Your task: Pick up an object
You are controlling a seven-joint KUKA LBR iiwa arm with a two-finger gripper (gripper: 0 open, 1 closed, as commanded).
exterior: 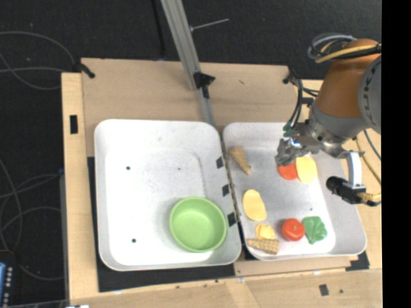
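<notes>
A grey two-finger gripper (288, 154) hangs over the right white bin (340, 236), just above an orange-red piece (287, 171) and a pale yellow piece (307, 169); its jaw state cannot be told.

Bowl (198, 223) in left bin (128, 146) — toy foods (255, 205) in right bin (347, 236).

Both white bins, the left bin (128, 146) and the right bin (343, 226), look like smooth, faintly speckled plastic with a soft sheen. In the left bin's near corner the green bowl (198, 224) seems matt plastic. The bench (148, 88) around the bins looks like pale, dull wood board. Behind the bins a slanted post (182, 37) appears ribbed, brushed metal. The arm (347, 88) has a glossy orange band.
</notes>
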